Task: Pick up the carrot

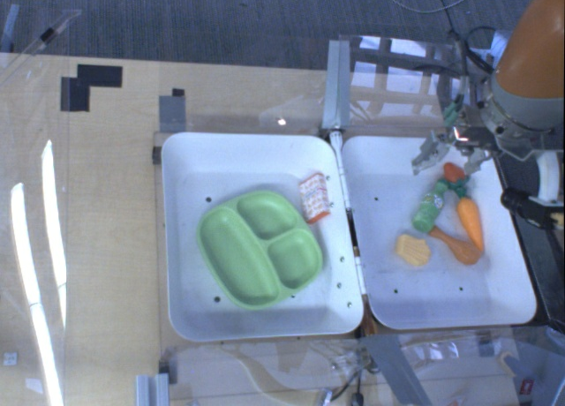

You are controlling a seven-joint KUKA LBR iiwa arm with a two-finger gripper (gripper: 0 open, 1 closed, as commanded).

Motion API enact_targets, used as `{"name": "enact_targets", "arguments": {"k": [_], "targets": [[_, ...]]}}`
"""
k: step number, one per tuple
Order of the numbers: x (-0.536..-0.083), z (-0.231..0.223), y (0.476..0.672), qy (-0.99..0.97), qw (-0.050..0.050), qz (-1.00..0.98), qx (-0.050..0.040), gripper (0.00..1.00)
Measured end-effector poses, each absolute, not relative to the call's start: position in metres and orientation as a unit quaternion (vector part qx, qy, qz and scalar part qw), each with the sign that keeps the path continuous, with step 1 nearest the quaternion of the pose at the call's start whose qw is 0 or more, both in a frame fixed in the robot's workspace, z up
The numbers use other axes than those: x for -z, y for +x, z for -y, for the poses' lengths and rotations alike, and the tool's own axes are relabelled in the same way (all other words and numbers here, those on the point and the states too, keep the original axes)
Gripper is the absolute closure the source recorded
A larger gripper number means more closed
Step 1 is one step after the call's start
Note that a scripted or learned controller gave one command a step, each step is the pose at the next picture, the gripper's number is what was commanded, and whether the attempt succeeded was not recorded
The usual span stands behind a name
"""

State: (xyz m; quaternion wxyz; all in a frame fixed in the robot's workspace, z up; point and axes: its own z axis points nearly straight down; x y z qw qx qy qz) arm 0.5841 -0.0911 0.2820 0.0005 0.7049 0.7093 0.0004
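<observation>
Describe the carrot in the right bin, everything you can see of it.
The carrot is a small orange toy, smooth and plastic-looking, with a green tuft at its wide upper end and a taper toward the lower right. It lies flat on the floor of the right bin, near the right wall. Its tip seems to meet a brownish-orange piece; a green bottle lies just left. The gripper hovers above it, not holding it.

Bright, even overhead light, white glare streaks on the bench (53, 219), slight softness throughout.

Smooth glossy white plastic bins (256, 320) sit on a pale matt wooden bench (97, 245).
</observation>
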Motion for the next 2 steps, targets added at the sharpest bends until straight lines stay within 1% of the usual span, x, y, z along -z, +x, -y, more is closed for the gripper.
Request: {"name": "enact_targets", "arguments": {"k": [1, 2], "targets": [[-0.269, 0.156, 0.568, 0.715, 0.002, -0.699, -0.0009, 0.00], [-0.171, 0.199, 0.580, 0.694, 0.000, -0.720, -0.0003, 0.00]]}}
